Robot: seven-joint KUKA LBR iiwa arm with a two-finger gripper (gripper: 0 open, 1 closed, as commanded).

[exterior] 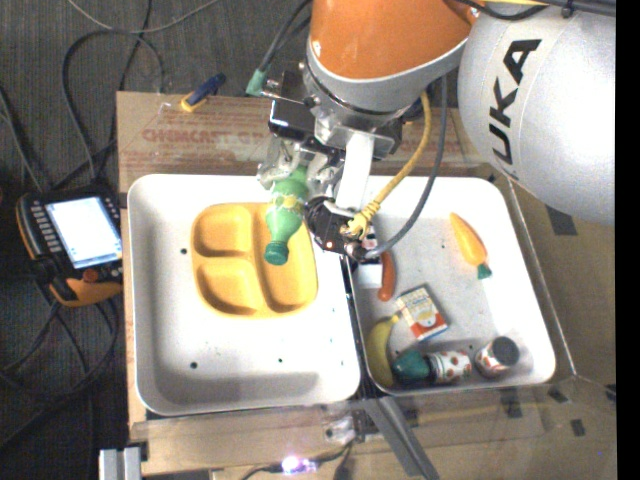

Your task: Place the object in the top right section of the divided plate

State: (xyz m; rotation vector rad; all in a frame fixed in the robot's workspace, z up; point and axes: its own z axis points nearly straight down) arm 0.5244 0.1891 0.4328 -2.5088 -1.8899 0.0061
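Looming largest, the arm's orange band (385, 13) fills the top of the view, with the gripper (295, 183) below it at about seven o'clock. A green bottle (283, 223) hangs from it, neck slanting down toward six o'clock; its upper body appears pinched between the jaws. The bottle sits over the yellow divided plate (235, 268) in the left bin (160, 358), above the plate's two o'clock corner. I judge the carry nearly finished: lowering and release remain. Toward four o'clock, the right bin (520, 268) holds a carrot (468, 243), a banana (378, 343) and a small carton (422, 313).
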